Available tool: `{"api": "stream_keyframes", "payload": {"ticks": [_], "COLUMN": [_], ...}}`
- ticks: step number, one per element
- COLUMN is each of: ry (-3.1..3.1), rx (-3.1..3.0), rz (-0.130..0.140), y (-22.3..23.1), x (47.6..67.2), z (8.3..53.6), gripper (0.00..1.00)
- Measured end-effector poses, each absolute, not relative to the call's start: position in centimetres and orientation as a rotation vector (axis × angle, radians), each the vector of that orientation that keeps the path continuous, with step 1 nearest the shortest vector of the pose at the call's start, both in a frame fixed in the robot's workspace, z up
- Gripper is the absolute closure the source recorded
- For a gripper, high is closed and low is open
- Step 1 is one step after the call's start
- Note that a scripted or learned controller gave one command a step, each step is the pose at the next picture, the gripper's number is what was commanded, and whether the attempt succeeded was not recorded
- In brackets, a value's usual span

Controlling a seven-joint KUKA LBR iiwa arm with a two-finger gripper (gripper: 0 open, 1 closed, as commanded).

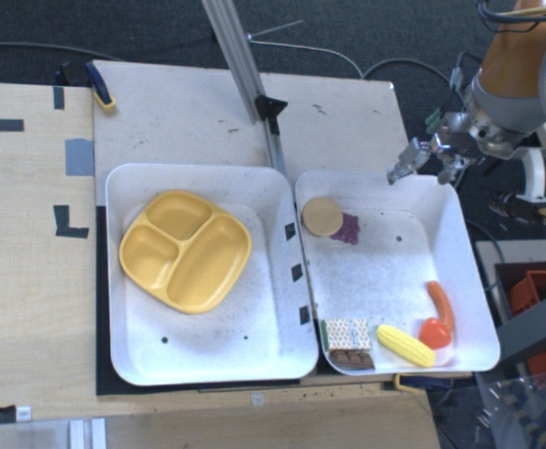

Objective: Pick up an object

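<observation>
Above the far right corner of the right-hand shallow white plastic bin point(460, 241) hangs my two-finger metal pincer point(425, 162), w/ the grey arm and its orange band point(516, 59) reaching in from the right; its tips look spread a little, nothing between them. No object picked yet, so the step is choosing a target & lining up. Candidates, all in the right bin: a round tan flat disc point(323, 217) at the far left corner, touching a small purple lumpy piece point(348, 228) just beside it; a yellow plastic corn cob point(405, 344) near the front wall; an orange carrot-shaped piece point(440, 304) w/ a red rounded piece point(434, 332) touching its lower end; a checkered wafer-like block point(349, 338) jammed in the front left corner. The left-hand white bin point(123, 251) has a yellow three-compartment plastic plate point(186, 249), too wide & flat for me, I reckon. Best bet imo: the corn cob, since it lies fairly apart from the wall and has a clear long axis. I'd turn the wrist so the fingers close across its short width, come straight down over its middle, and go low enough to get under the curve. The disc is closer but flat, prob. slips. The wafer sits too tight vs. the walls.
</observation>
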State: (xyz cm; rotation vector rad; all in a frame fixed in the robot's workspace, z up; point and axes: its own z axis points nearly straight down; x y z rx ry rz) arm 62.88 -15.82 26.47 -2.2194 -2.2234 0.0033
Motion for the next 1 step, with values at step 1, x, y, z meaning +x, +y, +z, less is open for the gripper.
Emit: {"api": "stream_keyframes", "payload": {"ticks": [1], "ry": [-2.227], "rx": [-2.216], "rz": [0.0], "y": [-11.67], "x": [64.02], "z": [26.8], "gripper": [0.0]}}
